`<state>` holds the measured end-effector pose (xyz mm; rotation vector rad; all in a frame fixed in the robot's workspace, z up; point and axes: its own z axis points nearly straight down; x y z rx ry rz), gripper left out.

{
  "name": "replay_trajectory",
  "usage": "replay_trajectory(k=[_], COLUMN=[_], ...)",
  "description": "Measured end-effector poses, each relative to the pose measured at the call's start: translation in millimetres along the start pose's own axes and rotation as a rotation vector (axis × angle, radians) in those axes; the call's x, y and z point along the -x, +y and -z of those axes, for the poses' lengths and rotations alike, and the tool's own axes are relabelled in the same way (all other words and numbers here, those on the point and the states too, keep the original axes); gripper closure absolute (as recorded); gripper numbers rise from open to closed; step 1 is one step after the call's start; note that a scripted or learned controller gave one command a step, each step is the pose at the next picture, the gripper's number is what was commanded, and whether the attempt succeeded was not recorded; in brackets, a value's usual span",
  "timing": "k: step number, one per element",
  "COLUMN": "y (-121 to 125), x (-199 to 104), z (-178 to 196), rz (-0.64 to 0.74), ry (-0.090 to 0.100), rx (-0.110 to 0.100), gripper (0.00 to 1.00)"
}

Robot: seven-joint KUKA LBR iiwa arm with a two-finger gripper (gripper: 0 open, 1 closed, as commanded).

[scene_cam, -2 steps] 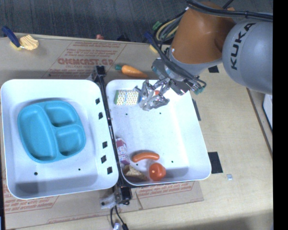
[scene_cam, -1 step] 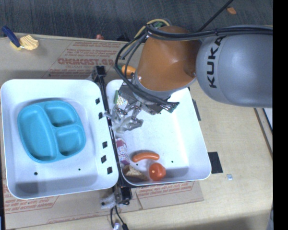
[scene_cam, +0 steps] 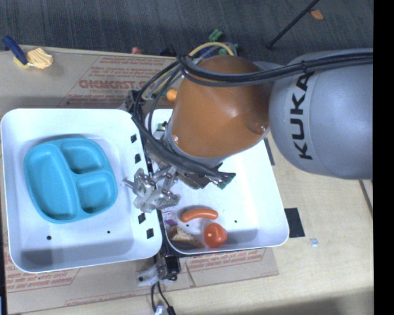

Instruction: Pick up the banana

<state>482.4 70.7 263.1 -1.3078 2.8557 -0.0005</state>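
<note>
My gripper (scene_cam: 152,190) hangs low over the ridge where the two white bins meet, at the left edge of the right bin (scene_cam: 269,202). The arm's orange band (scene_cam: 217,110) and grey body (scene_cam: 322,117) cover most of the right bin's back and middle. I see nothing yellow near the gripper. What lies under the arm is hidden.
A blue divided plate (scene_cam: 69,178) lies in the left bin (scene_cam: 26,126). At the right bin's front sit an orange-red sausage (scene_cam: 198,214), a red tomato (scene_cam: 214,234) and a brownish item (scene_cam: 182,237). Black cables (scene_cam: 151,90) loop off the wrist.
</note>
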Motion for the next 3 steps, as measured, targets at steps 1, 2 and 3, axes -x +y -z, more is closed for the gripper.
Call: replay_trajectory(k=[1,2,3], y=[12,-49,-124], x=[63,83,84], z=[5,26,0], rz=[-0.199,-0.009,0.408], ry=[-0.001,-0.001,-0.001], rx=[-0.001,-0.001,-0.001], gripper=[1.0,1.0,1.0])
